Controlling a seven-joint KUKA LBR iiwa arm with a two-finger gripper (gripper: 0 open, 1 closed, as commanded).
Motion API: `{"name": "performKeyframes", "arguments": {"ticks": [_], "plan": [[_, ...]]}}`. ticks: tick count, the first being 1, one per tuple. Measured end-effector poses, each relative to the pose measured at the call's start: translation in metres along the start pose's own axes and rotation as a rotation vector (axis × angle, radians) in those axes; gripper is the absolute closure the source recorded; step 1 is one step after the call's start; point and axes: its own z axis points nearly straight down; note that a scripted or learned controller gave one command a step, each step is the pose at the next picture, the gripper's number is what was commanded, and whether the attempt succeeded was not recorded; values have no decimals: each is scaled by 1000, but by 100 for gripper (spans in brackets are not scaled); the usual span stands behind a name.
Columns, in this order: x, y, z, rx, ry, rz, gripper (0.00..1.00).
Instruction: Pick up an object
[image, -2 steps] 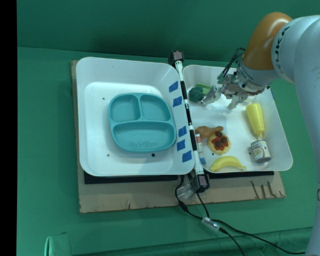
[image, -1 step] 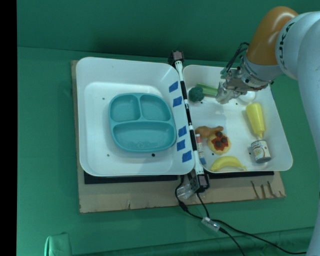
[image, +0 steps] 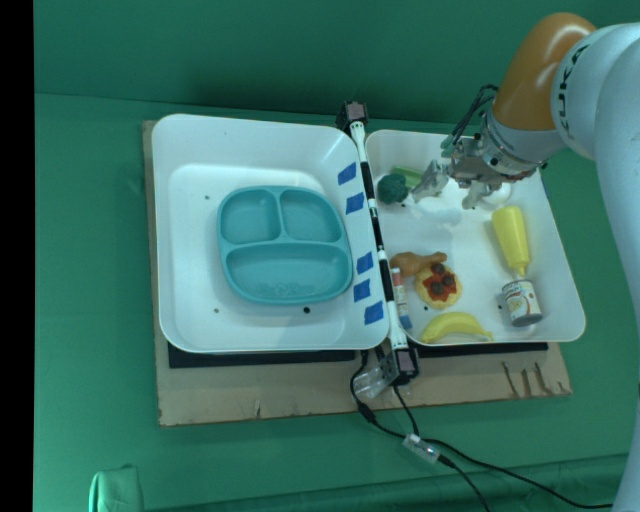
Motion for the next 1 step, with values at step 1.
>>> {"name": "performKeyframes", "arguments": {"ticks": [1], "plan": [[-14, -58, 15, 14, 1, -3, 0]]}}
